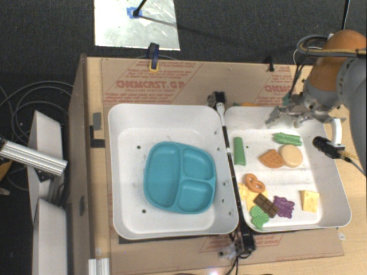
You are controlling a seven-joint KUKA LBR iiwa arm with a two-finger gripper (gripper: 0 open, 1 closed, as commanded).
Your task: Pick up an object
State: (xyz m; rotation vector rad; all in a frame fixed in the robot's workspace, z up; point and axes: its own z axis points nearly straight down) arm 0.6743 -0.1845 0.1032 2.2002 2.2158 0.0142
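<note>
1. The hand (291,112) hangs over the far edge of the right bin (332,211). Its finger state cannot be told from the camera view; nothing is seen between them.
2. The right bin holds small toy foods: a green bean pod (287,138) just below the hand, a tan bun (291,156) touching an orange wedge (272,158), a green stick (238,151) along the left wall, a pretzel (254,183), a chocolate bar (265,203), purple grapes (284,205) and a cheese wedge (310,200).
3. The pieces look like light, stiff plastic with smooth faces, so slip is the likely risk. Grip across the narrow width.
4. The bean pod is the nearest candidate and lies apart from its neighbours.
5. The green stick lies close to the wall, leaving little finger room.
6. The left bin (129,153) carries a teal divided plate (179,176).
7. Open floor lies at the right bin's far left corner and along its near right side.
</note>
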